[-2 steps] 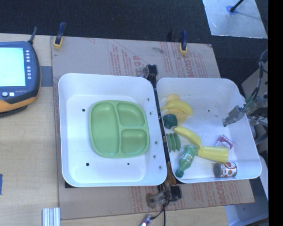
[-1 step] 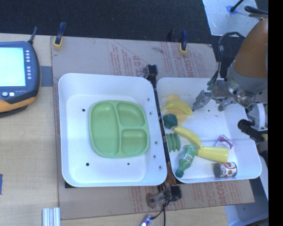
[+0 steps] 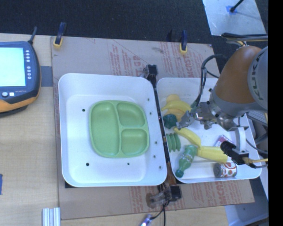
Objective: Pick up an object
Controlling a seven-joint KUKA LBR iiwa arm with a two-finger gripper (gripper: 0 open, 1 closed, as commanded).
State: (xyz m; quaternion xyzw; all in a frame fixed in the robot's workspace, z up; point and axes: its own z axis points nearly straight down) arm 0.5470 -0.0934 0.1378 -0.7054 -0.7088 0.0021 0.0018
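The right bin holds a heap of small toys. A yellow banana lies at its upper left, with a teal round piece just below it. A second banana and a third one lie further down. A green bottle lies slanted near the front left corner, beside a green ridged piece. My gripper hangs low over the bin's left part, close to the teal piece and the upper banana. I see nothing held in it.
The left bin bears a light green divided plate. A red and white can lies at the right bin's front edge, with a small pink item above it. A tablet-like pendant sits at the far left.
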